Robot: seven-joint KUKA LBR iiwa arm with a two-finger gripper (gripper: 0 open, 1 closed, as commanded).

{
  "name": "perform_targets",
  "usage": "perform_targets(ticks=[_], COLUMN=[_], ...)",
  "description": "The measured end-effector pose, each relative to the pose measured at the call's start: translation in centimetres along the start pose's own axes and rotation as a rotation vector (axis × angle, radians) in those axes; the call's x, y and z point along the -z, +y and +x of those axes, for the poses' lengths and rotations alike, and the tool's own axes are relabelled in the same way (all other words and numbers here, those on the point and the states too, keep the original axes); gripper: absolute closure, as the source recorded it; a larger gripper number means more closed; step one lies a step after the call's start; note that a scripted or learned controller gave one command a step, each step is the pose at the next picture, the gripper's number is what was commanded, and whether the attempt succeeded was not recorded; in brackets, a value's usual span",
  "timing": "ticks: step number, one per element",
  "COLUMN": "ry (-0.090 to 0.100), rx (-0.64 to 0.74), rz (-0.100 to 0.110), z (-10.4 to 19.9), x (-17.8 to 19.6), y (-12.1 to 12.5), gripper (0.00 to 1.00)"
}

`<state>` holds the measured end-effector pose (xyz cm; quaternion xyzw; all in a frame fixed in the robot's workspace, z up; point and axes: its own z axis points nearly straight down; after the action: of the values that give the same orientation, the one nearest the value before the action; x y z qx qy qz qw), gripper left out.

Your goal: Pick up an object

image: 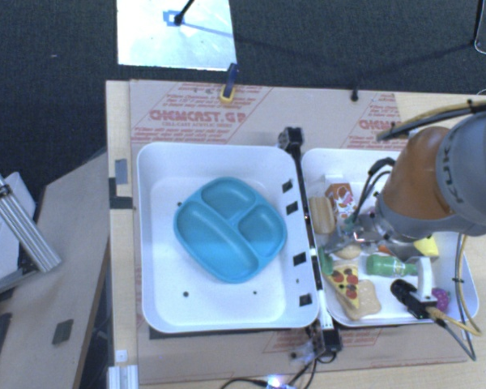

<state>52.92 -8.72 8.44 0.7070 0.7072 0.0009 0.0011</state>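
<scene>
My gripper (350,235) reaches down into the right bin (364,159), low among the toy food at its left side. Just left of it lies a tan bread piece (321,214), and a brown and red packet (338,194) sits a little farther back. A pale item (347,252) lies directly under the gripper. In front are a pizza slice (353,288) and a green bottle (389,265) lying on its side. The grey and orange arm hides the bin's right half. I see nothing clearly lifted.
The left bin (162,217) holds a blue divided plate (229,228). A black divider (301,217) runs between the bins. A yellow item (427,247) and a purple one (442,300) lie near the right bin's front right corner.
</scene>
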Motion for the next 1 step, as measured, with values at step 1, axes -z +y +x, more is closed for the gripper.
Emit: perform_targets(ticks=[1], ry=[0.0], rx=[0.0], rz=[0.0], z=[0.0], x=[1.06], y=[0.01], gripper=[1.0])
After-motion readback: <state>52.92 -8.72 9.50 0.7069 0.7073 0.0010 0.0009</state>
